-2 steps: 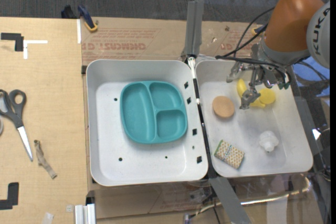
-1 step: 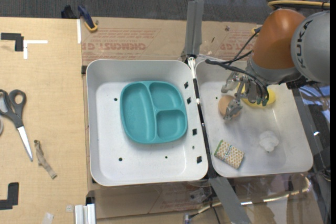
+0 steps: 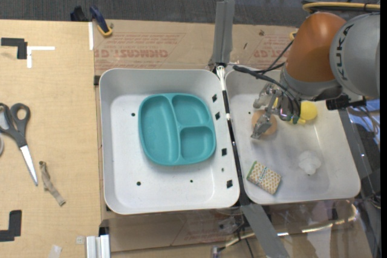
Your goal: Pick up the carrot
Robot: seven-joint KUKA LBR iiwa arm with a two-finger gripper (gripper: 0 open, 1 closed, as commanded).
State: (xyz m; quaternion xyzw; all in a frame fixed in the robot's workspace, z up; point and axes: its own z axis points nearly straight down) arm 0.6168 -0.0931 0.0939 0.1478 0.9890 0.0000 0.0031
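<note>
Claw touches an orange object (carrot, perhaps) in right bin

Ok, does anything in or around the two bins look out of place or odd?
Mostly tidy. Scissors and a scrap of tape lie loose on the cardboard left of the bins. The teal tray sits slightly askew in the left bin.

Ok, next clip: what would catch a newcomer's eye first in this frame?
Probably the teal divided plate, lying alone in the left bin. Next the grey arm's orange band, reaching over the right bin, its tool low beside an orange-tan object and a yellow one. Scissors lie on the bench at far left.
</note>
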